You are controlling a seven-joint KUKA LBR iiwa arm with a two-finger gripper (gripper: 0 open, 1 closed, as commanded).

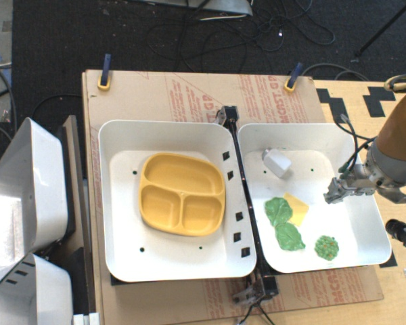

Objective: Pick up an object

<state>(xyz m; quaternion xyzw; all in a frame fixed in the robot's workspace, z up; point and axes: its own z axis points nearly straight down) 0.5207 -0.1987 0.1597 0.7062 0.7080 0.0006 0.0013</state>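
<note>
The gripper (340, 189) hangs over the right-hand bin (365, 239), near that bin's right wall, at the end of the grey arm (392, 161) that comes in from the right. Its metal tip is small and seen from above, and whether the fingers are spread or pressed together cannot be told; nothing shows between them.

Just to the gripper's left and a little lower lies a flat yellow piece (298, 209), partly tucked under a green leafy piece (278, 209). Below that, further toward the near edge of the bin, sits a second green piece (289, 236). Almost straight below the gripper, near the bin's front right corner, rests a small round green item with speckles (327, 247). Up and to the left of the gripper, a small grey-white block (277, 162) lies near the far wall.

Well to the gripper's left, across the divider, the other bin (118, 202) holds a yellow sectioned tray (183, 193) with three compartments.
</note>
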